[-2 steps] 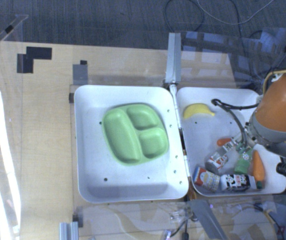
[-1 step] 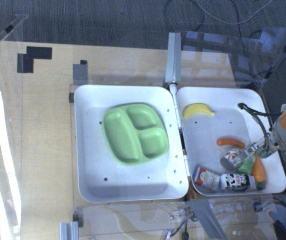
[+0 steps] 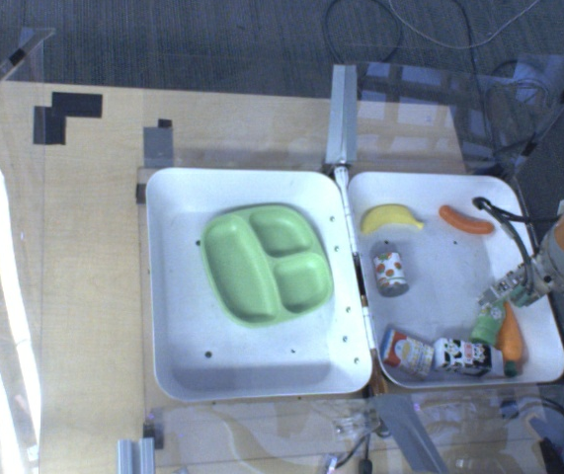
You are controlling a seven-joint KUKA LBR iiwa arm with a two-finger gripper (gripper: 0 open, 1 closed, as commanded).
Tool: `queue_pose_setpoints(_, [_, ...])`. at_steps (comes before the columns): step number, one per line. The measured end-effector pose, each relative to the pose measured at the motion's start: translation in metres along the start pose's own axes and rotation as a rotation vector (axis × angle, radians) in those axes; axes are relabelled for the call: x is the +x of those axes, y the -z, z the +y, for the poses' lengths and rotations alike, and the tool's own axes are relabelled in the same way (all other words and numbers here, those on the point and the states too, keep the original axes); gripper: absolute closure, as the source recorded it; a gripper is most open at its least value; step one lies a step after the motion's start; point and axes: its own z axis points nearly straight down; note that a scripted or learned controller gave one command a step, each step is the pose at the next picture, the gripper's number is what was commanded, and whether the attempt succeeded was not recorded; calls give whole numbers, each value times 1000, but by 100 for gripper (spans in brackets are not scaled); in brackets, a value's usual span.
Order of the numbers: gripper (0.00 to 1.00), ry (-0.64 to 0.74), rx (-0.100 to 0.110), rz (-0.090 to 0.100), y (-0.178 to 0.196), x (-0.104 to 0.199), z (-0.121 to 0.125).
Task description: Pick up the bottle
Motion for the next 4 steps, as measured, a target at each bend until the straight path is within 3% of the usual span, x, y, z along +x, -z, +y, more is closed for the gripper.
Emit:
queue_pose_setpoints(1, [100,-83,35,34,95,51,17])
queue_pose_setpoints(2, [0,-83,35,34,95,51,17])
queue_pose_setpoints(3, [0,-196,31,35,-28,13,-4])
queue_pose_setpoints(4, [100,-194,30,34,-20,12,-1])
